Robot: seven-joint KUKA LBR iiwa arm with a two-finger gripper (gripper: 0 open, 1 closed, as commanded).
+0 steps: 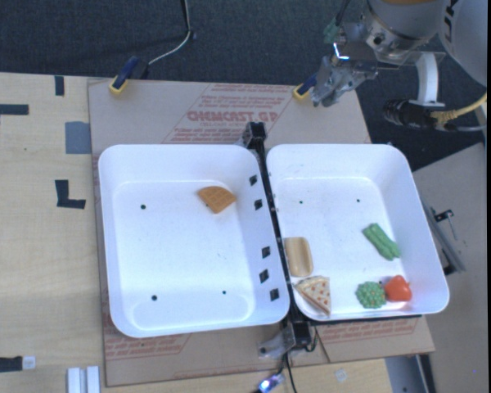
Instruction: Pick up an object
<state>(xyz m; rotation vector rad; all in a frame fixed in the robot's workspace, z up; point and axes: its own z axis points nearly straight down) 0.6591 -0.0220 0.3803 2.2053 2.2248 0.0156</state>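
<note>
My gripper (331, 88) hangs high above the bench, past the far rim of the right bin (397, 164), with nothing visible between its fingers. In the right bin lie a green pod (380, 241), a broccoli floret (370, 294), a red tomato (398, 288), a tan bread roll (298, 256) and a pizza slice (315, 293). The left bin (114, 219) holds one orange-brown wedge (217, 198) near its far side.
A black clip strip (265, 219) runs along the seam between the bins. Both bins rest on a cardboard sheet (221, 117). A yellow-blue clamp (124, 75) sits at the sheet's far left corner, with a cable (182, 23) behind it.
</note>
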